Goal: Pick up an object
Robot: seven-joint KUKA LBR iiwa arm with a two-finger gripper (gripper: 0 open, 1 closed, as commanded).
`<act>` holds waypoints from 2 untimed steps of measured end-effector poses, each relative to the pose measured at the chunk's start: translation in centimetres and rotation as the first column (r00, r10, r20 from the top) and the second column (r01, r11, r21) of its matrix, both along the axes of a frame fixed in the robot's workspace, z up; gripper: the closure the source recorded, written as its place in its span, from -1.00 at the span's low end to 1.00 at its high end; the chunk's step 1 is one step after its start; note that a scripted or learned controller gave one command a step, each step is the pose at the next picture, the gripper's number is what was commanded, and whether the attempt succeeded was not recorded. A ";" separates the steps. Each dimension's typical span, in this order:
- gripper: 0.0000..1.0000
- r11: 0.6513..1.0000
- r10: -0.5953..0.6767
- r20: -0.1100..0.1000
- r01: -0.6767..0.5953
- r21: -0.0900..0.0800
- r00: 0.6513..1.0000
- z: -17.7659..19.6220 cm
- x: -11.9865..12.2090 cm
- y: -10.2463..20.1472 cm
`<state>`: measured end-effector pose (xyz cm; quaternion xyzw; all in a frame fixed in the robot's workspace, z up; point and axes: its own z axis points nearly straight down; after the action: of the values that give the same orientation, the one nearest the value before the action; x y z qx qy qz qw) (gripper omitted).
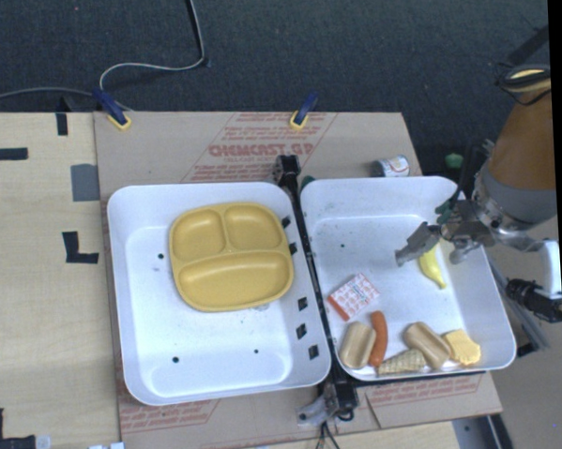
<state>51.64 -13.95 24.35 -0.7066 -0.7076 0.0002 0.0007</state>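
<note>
My gripper hangs over the right side of the right bin, and it is open, with one dark finger out to the left and the other at the right. A small yellow banana lies on the bin floor just below the fingertips, not gripped. Toward the front of the bin lie a red-and-white packet, a hot dog bun, a red sausage, a waffle cone, a bread roll and a yellow cheese wedge.
The left bin holds a yellow divided plate. A black divider runs between the bins. A small can stands behind the right bin. The arm's grey and orange wrist looms at the right.
</note>
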 end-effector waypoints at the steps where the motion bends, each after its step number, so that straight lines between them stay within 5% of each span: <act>1: -1.00 1.000 -0.002 -0.003 0.002 0.000 1.000 -14.2 -0.9 -5.8; 2: -1.00 1.000 0.000 0.006 0.000 -0.001 1.000 -15.7 0.2 2.3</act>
<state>51.79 -11.67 8.64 -0.7065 -0.7078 -0.0016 -0.0016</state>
